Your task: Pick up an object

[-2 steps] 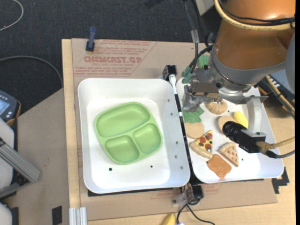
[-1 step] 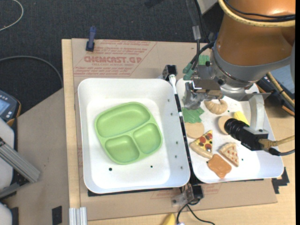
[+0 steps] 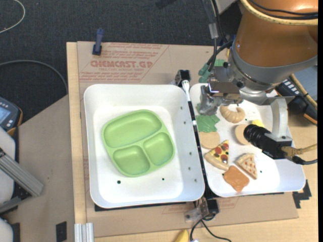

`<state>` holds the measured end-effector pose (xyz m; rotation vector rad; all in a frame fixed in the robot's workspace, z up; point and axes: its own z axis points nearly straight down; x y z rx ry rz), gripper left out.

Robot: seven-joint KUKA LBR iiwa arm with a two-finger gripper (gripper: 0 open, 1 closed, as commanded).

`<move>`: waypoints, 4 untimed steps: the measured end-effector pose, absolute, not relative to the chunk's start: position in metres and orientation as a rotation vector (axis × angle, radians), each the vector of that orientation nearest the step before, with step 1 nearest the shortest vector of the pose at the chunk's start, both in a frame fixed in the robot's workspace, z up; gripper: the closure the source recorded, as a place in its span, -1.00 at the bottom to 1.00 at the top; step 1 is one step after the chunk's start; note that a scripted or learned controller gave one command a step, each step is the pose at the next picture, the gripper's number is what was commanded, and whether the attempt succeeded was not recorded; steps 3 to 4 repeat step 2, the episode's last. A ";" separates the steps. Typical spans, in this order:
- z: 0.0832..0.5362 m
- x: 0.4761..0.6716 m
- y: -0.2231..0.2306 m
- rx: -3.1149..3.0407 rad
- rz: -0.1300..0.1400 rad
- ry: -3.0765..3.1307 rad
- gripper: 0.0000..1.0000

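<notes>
My claw (image 3: 207,104) hangs low over the far left corner of the right bin (image 3: 292,183), just above a flat green leaf-shaped toy (image 3: 206,122) that lies against the divider between the two bins. Whether the claw is spread or pressed together, I cannot tell from this angle; my own wrist blocks the view, and nothing shows as pinched.

The pickable things all sit in this right bin: the green piece nearest me, a pale croissant-shaped toy (image 3: 232,114) just beside it, a round tan biscuit (image 3: 209,139), two pizza slices (image 3: 220,155), (image 3: 248,165) and an orange-brown slab (image 3: 236,178) near the front edge. The left bin (image 3: 96,135) carries a green divided tray (image 3: 138,142).

To do this step well, I judge that I should commit to one target, probably the green piece beneath me, and come straight down centred on it. It lies thin and flat and close to the bin wall, so a shallow descent could close on air, and an off-centre one could strike the rim. The croissant, being plumper, may offer a surer grip.

My arm reaches in from the right, its orange band (image 3: 277,19) looming large at the top of the view, the grey wrist (image 3: 262,77) angled down and leftward toward the corner.
</notes>
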<state>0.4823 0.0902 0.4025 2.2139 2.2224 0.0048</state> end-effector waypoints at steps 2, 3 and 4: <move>0.330 0.503 0.022 2.233 -0.012 2.215 1.00; 0.330 0.503 0.022 2.233 -0.012 2.215 1.00; 0.330 0.503 0.022 2.233 -0.012 2.215 1.00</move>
